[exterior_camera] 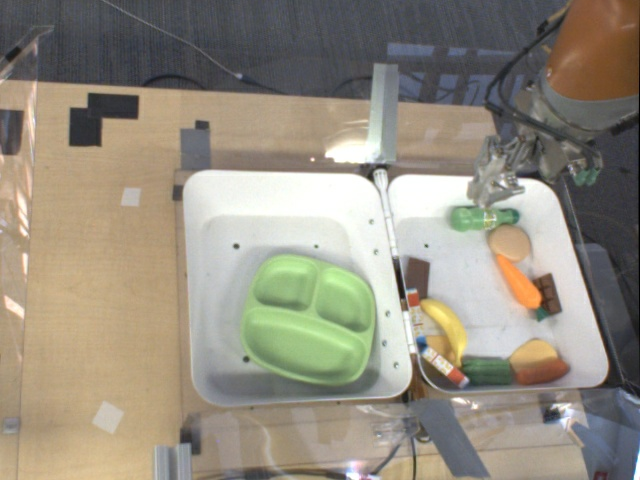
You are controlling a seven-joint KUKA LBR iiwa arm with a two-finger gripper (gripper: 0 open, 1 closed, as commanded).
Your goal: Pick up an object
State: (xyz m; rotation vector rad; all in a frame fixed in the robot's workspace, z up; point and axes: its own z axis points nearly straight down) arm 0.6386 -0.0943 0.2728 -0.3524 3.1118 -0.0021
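The gripper is hanging over the far end of the right bin, its metal fingertips pointing down at the back of the bin floor. Whether it is apart or together I cannot tell; the tips are blurring into one bright cluster from this slanted angle. Nothing is showing between them, so it is not carrying anything. The nearest thing to it is a green bottle, lying on its side just below the tips and seemingly touching or nearly touching them. Its long axis is running left to right across the bin, with a paler cap end pointing toward the divider. That is the relation the next move is turning on, in my judgement: the bottle is sitting a little toward the camera from the tips, so the fingers are likely needing to straddle its short width, closing across the near and far sides. Just beside the bottle's right end a tan round piece is resting, with a carrot beyond it, and these are crowding that end. The left bin is holding a green tray, well apart from the arm.
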